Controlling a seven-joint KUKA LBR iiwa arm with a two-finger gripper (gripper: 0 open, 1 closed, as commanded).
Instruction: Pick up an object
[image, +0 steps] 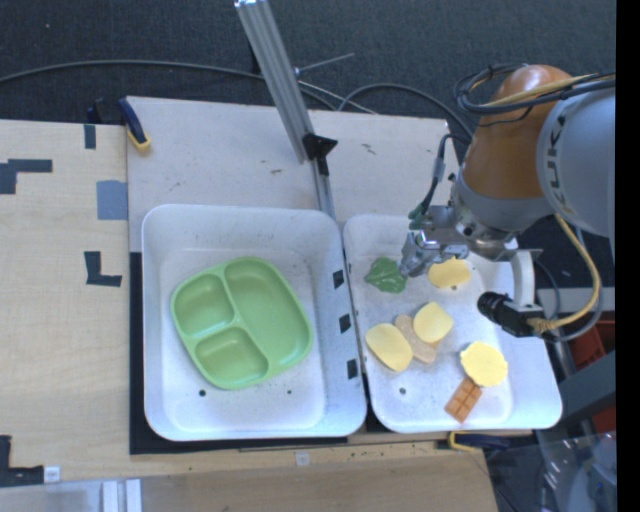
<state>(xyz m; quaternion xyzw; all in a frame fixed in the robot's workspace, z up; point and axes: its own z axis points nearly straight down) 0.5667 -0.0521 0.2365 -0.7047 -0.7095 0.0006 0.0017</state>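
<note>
My gripper (418, 258) hangs low over the back of the right bin (530, 400), just right of a small green leafy piece (383, 275). A yellow piece (449, 273) lies directly to its right, touching or nearly so. Further forward in the same bin lie three more yellow pieces (389, 347) (433, 322) (484, 364), a tan piece (412, 338) between two of them, and an orange-brown waffled bar (463, 400). Nothing shows between the fingers.
The left bin (160, 400) holds a green three-compartment plate (240, 322). A slanted metal rod (285, 85) rises behind the bins, ending at a black clamp (318, 148). A black fitting (505, 310) and cables hang off the arm at the right.
</note>
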